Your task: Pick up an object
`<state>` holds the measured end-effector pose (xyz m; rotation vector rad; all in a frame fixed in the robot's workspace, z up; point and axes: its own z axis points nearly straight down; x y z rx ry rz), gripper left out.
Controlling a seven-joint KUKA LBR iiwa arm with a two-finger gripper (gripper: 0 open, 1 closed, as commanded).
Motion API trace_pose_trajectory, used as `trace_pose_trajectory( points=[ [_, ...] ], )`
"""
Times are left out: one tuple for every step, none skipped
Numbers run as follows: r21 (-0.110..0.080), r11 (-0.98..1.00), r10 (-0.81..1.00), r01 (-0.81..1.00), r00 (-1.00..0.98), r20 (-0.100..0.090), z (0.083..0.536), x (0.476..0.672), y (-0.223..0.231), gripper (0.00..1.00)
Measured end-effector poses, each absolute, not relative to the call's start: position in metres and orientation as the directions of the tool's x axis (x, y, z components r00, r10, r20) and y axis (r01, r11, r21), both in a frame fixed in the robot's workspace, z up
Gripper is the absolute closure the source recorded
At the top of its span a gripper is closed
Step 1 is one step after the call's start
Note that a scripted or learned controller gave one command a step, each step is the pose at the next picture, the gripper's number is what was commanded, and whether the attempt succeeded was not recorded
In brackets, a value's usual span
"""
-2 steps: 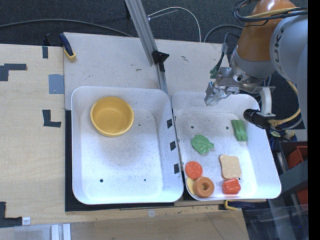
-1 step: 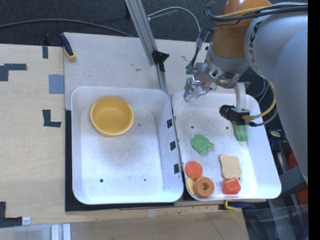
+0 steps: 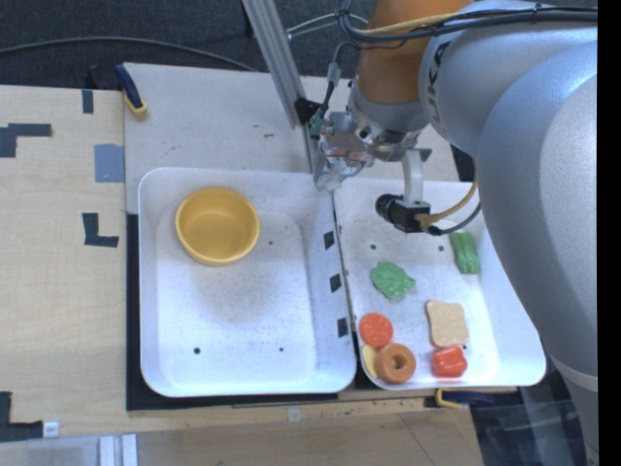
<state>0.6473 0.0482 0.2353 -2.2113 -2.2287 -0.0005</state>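
Gripper [image 3: 335,171] positioned at the far end of the divide between the two bins, just over the back rim where left bin [image 3: 155,260] meets right bin [image 3: 514,328]. Jaw state not discernible from this angle: fingertips small, dark and merged with the wrist hardware above. Nothing seen between them. Orange band and grey arm body [image 3: 524,115] looming over the right bin's far corner, cables looping beside it.

Left bin: one yellow bowl [image 3: 217,224], upright, sitting towards the far left corner, well apart from the gripper.

Right bin: green leafy toy food [image 3: 392,280] near the middle; green oblong piece [image 3: 466,252] by the right wall; tan toast slice [image 3: 447,323] nearer the front; red-orange tomato slice [image 3: 376,330] beside the dividing wall; brown doughnut [image 3: 396,363] just in front of it, resting over a pale yellow piece; red block [image 3: 448,362] beside the doughnut, just in front of the toast. All lying loose, none touching the gripper
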Motion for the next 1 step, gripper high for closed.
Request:
trace_pose_trajectory(
  points=[
    [-0.002, 0.006, 1.000, 1.000, -0.006, 0.000, 0.2232, 0.6610, 0.0940, 1.00]
  ],
)
